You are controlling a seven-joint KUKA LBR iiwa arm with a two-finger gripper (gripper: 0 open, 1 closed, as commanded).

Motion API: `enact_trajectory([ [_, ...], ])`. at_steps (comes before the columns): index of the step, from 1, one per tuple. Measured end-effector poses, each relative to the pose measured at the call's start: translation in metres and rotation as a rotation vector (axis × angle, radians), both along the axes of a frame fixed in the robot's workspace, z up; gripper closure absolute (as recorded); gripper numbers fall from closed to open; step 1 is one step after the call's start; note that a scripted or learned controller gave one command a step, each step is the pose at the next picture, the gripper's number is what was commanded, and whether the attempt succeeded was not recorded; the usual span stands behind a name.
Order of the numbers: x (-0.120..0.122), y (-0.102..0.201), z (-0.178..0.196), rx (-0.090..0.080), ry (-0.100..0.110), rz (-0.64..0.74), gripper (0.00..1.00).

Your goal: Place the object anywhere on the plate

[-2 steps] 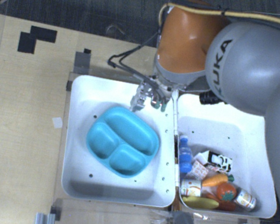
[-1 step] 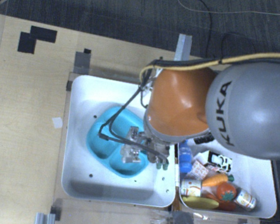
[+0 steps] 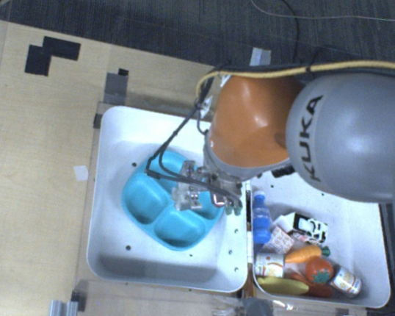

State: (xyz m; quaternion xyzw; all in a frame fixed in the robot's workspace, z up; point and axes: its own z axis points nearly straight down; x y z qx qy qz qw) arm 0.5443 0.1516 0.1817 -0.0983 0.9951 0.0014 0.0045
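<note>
A blue plate [image 3: 148, 199] with three compartments lies in the left white bin [image 3: 107, 236]. My gripper [image 3: 192, 199] hangs over the plate's right side, above the ridge where the compartments meet. The arm's orange band and grey wrist cover the plate's upper right part. Whether anything sits between the fingers is hidden by the gripper body seen from above.
The right bin [image 3: 377, 293] holds several small items: a blue bottle [image 3: 260, 221], a white and black package [image 3: 310, 227], a red and orange toy [image 3: 314, 267], a yellow piece [image 3: 283, 285] and a can [image 3: 347, 282]. A black cable [image 3: 174, 142] runs down to the gripper.
</note>
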Motion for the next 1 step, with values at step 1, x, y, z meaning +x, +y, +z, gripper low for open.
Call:
enact_trajectory([
  [1, 0.0254, -0.0308, -0.0623, 0.004, -0.019, 0.061, 1.0],
])
